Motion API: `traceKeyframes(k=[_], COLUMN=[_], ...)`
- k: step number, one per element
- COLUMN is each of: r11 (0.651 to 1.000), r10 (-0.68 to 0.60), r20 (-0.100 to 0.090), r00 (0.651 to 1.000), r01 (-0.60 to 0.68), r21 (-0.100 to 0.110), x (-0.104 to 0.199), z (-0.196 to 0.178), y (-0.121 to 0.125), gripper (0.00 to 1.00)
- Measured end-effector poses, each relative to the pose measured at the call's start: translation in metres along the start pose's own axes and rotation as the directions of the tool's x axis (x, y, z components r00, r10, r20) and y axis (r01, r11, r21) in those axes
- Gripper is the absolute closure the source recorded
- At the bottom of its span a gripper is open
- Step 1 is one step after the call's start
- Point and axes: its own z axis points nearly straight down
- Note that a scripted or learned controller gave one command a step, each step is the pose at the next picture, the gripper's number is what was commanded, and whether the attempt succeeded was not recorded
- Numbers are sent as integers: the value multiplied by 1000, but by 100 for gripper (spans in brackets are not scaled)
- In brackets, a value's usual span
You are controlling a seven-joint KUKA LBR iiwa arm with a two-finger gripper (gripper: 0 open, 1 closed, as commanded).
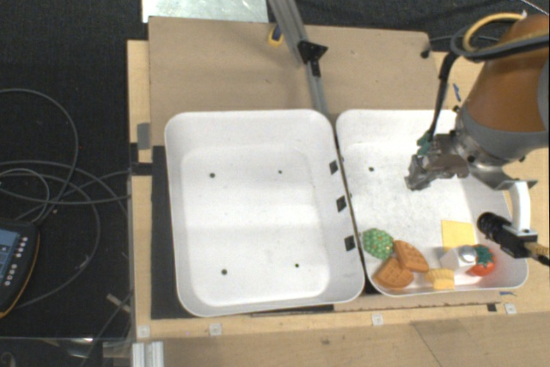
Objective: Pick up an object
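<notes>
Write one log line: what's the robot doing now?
gripper: over right bin, nothing seen held | toys: green piece, waffles, yellow block at near edge | status: no pick yet

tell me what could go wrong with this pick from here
1. The items are bunched along the near edge of the right bin: green piece, waffle pieces, small yellow block. Closing on one may nudge or drag a neighbour.
2. The gripper hangs over bare bin floor, apart from every item, so closing here would likely catch nothing.
3. The red and clear item sits near the bin wall, which could block a finger.
</notes>
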Motion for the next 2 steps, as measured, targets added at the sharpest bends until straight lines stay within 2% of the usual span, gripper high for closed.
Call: traceKeyframes(k=[2], r11=[1000], r10=[-2], r20=[0], r00=[1000], r01=[2], r21=[-1], x=[118], z=[-8], y=[2], gripper=[100])
